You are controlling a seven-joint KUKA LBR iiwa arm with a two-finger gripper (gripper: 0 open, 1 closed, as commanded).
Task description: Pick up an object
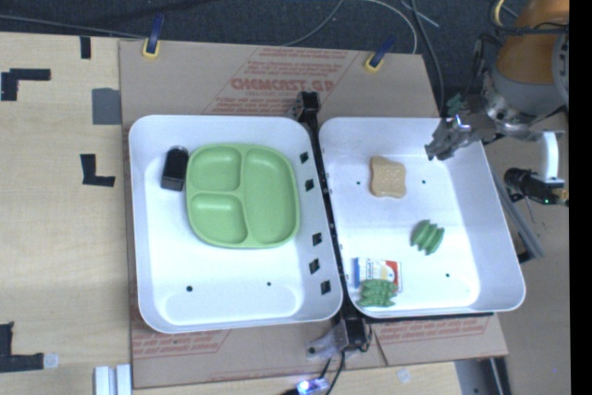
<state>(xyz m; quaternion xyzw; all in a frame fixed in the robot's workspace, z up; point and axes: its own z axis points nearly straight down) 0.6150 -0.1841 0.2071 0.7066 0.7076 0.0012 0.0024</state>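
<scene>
Overhead view: the robot's claw (446, 143) hovers at the right bin's (490, 199) far edge (grip state unclear), the bread slice (388, 178) just to its lower left, unpicked; next it must descend onto it.

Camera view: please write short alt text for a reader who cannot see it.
A robot arm's pincer hovers over the right bin, which holds a bread slice, a green pod and a small packet. The left bin holds a green divided plate and a black block.

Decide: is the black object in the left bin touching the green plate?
Cannot tell: in the camera view the black object sits at the green plate's left rim with no plain gap.
</scene>
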